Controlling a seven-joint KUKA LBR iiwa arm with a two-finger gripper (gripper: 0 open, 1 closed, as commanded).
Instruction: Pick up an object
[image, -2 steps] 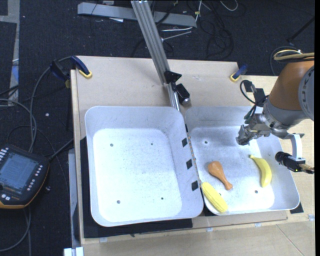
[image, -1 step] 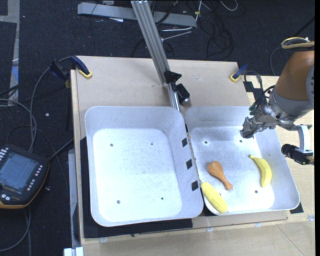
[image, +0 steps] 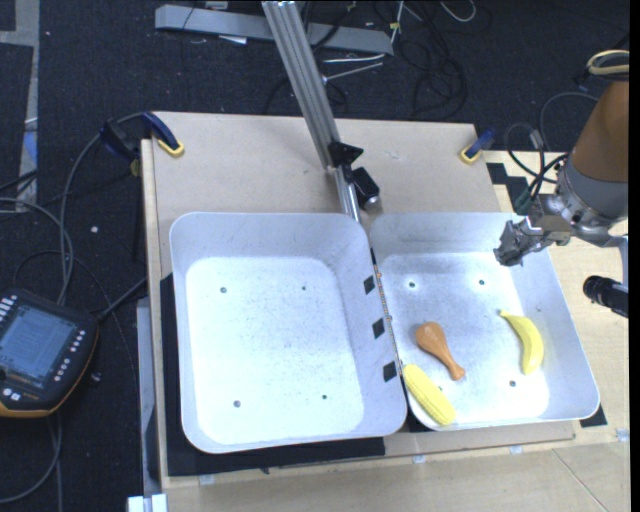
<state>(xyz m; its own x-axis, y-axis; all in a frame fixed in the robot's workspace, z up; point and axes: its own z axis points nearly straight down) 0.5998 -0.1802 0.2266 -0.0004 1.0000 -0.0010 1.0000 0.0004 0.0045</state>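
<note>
The left bin (image: 270, 330) was noted to hold no loose items. In the right bin (image: 470, 290), three items were recorded along the near side: a corn cob (image: 429, 396) lying at the near left corner against the wall, a chicken drumstick (image: 440, 350) just beyond it toward the middle, and a banana (image: 526, 341) near the right wall, apart from the other two. The gripper (image: 510, 250) was observed above the far right part of that bin, well apart from all three items, with nothing seen between its tips. Whether the pincer was spread or pressed together could not be told at this size.

The step in hand was judged to be the approach, before any grasp. The next move was judged to call for travel toward the near side, the banana being nearest, then a descent aligned across its narrow width.
</note>
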